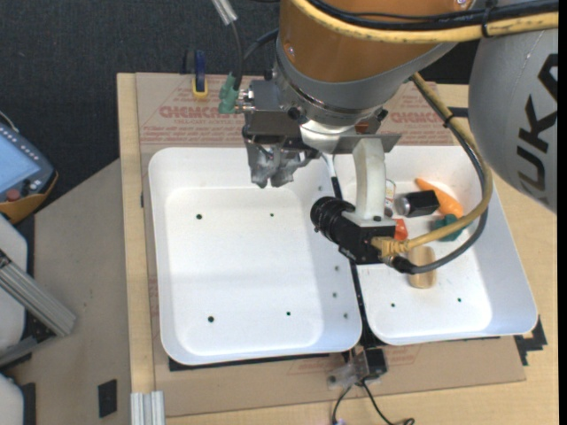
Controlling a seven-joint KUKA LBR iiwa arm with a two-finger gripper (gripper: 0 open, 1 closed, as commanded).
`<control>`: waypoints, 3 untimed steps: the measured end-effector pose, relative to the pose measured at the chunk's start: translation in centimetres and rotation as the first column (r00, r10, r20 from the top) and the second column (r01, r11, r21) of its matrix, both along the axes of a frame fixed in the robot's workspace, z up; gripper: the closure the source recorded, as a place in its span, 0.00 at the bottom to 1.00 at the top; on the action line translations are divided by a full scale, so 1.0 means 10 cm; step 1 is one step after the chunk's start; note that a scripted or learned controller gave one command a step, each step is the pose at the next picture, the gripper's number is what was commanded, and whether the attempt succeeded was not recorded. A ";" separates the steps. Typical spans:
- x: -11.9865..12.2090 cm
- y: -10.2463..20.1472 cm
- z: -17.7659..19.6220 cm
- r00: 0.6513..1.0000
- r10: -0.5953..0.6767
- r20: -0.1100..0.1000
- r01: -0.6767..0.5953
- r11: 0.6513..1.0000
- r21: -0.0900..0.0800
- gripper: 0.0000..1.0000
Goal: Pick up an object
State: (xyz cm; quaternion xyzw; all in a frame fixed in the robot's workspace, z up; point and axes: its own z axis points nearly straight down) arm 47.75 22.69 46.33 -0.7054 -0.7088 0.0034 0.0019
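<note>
Objects (pixel 431 204) partly behind arm (pixel 372 34)

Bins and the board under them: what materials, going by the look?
Left bin and right bin: probably thin moulded plastic, white and semi-gloss, with rounded corners and a soft sheen. Board: looks like brown cardboard, matte, with red lettering printed on it.

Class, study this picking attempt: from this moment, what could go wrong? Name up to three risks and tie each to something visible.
1. The tool hangs over the left bin, while the orange object, black cylinder and wooden piece lie in the right bin; closing here probably grabs nothing.
2. The yellow cable loops over those objects and could snag or drag them.
</note>
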 end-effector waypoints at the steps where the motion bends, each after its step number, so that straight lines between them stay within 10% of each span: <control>1: 0.00 -0.03 -1.69 1.000 -0.007 -0.008 0.007 1.000 -0.005 1.00; 2: 0.29 -0.10 -0.70 1.000 -0.006 0.017 0.006 1.000 0.006 1.00; 3: 0.00 -0.36 -0.99 1.000 -0.007 0.001 0.007 1.000 0.000 1.00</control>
